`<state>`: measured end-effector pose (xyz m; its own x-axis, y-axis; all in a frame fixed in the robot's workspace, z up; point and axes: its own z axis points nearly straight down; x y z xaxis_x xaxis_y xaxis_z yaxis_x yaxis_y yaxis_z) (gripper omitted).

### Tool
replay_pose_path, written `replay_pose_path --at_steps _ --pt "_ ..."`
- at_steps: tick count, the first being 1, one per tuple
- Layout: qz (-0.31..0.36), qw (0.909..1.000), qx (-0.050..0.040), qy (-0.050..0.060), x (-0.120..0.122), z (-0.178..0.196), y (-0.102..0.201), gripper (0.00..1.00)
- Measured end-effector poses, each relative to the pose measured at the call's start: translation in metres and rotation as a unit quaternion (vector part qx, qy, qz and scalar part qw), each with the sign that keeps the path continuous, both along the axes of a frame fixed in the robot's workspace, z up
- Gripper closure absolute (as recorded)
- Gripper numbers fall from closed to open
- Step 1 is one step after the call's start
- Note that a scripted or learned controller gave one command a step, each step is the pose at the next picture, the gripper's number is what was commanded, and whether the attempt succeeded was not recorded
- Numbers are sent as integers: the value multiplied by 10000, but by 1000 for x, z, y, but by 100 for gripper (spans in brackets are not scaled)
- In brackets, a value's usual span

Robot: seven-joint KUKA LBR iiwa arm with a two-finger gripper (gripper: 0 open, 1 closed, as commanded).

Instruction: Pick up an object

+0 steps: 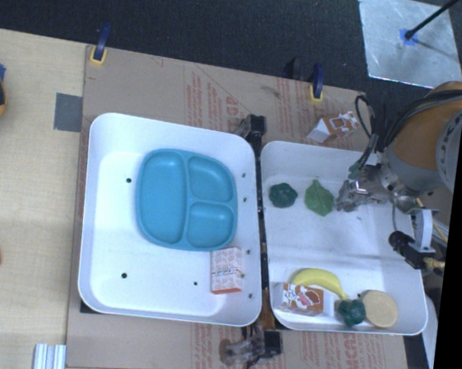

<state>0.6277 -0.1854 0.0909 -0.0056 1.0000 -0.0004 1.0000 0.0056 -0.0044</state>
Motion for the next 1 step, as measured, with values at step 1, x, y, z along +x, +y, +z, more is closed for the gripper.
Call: replay_pose_path --at_steps 1 --pt "-3 10000 0 -17 29 64 -26 0"
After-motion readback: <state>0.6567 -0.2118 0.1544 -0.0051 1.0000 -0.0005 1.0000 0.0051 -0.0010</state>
